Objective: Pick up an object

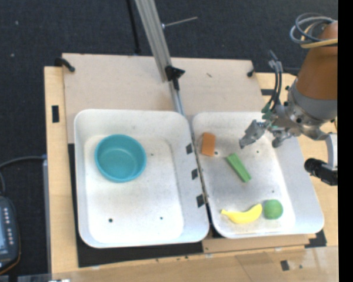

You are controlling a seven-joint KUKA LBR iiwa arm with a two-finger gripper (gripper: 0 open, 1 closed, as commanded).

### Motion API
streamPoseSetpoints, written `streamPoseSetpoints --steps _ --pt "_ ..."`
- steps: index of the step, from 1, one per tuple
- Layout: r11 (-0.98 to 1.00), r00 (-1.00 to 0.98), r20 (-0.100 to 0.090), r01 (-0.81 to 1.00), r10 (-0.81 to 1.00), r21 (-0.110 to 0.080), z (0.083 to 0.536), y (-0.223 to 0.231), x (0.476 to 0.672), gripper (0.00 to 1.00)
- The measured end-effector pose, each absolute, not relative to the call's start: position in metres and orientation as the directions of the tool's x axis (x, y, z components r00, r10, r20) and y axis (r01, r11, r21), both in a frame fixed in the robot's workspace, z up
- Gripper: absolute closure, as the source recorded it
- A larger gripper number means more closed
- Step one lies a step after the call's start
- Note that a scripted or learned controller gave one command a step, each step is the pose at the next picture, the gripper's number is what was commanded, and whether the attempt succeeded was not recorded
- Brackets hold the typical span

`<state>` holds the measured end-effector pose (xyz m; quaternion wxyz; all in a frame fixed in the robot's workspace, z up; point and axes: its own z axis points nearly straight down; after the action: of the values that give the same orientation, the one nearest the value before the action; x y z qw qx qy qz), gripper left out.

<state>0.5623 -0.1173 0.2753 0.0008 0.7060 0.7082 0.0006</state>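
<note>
The gripper [263, 135] hangs over the upper right part of the right bin [294, 216], and whether it is released or clenched I cannot tell from up here. The green block [239, 167] lies tilted just below and left of it, apart from it, with the orange block [207, 144] further left by the bin's inner wall. The banana [242, 215] and green ball [273, 209] sit side by side near the front edge, and a teal bowl [120, 157] rests in the left bin [165, 216].
</note>
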Motion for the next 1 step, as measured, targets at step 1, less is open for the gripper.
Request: streamPoseSetpoints --steps 1 --pt "0.001 -0.001 0.000 1.000 1.000 0.003 0.2753 -0.1175 0.5623 0.00"
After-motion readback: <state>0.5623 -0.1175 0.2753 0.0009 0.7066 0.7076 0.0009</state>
